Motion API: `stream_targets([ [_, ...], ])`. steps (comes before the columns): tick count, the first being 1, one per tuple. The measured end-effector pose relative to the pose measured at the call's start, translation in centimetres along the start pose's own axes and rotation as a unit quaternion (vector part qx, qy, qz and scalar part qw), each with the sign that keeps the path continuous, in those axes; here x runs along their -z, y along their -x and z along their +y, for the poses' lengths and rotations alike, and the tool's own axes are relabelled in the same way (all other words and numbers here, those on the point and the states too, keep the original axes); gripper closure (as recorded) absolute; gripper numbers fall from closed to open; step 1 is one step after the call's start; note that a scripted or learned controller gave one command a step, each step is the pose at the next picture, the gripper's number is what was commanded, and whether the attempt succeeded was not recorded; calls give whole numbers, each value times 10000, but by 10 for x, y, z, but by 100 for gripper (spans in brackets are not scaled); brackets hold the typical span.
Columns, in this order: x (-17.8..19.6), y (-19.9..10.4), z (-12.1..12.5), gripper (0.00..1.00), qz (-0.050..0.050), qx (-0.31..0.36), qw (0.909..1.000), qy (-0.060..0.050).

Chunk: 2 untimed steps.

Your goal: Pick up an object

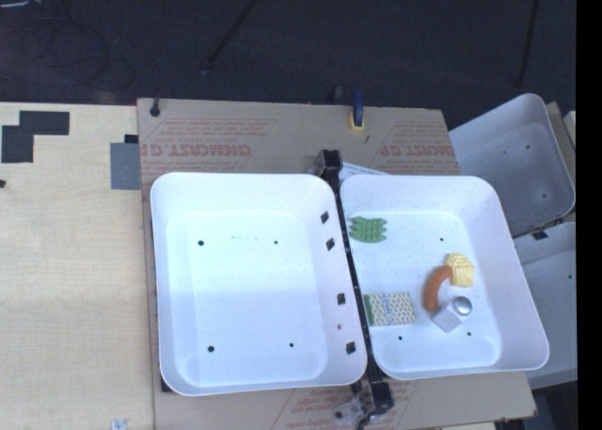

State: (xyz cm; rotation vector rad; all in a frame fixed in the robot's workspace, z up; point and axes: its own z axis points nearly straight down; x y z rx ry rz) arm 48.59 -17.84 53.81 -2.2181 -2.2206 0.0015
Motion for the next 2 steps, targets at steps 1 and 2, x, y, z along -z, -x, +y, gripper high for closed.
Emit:
stream_targets([
  [1,-163,34,-12,100,20,-21,10000,-77],
  [2,-284,34,-11,100,20,-4,10000,-55],
])
